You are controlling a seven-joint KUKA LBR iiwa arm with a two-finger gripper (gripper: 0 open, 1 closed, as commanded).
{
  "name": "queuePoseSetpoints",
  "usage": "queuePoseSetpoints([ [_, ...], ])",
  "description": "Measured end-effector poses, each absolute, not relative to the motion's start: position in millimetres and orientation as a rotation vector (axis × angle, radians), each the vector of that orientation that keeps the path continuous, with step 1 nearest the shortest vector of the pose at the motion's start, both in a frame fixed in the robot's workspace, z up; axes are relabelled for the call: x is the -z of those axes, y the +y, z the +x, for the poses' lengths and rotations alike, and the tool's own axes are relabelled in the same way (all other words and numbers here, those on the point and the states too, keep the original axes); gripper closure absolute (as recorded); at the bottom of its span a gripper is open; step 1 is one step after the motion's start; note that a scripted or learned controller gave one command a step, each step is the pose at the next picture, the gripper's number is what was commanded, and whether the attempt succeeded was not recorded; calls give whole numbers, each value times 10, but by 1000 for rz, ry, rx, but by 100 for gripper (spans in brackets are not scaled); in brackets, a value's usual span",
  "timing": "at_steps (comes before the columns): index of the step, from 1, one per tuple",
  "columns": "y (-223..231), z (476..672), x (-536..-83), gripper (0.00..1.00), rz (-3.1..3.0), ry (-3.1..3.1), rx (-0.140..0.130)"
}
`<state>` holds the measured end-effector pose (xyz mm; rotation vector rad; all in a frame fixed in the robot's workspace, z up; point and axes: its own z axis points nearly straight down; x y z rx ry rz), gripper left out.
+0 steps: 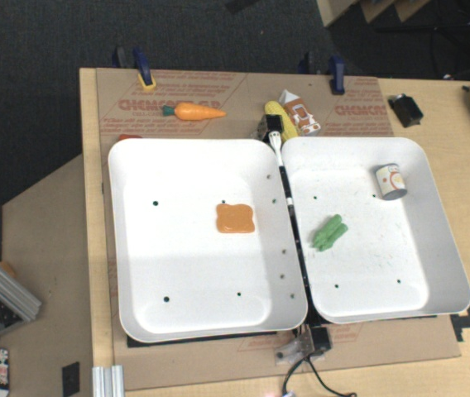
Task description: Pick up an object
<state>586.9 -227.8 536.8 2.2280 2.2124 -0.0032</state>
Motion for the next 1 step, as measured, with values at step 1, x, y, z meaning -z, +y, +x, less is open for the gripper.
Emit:
queuePoseSetpoints([
  [1,-2249,4989,-5373,100,2226,2216,0],
])
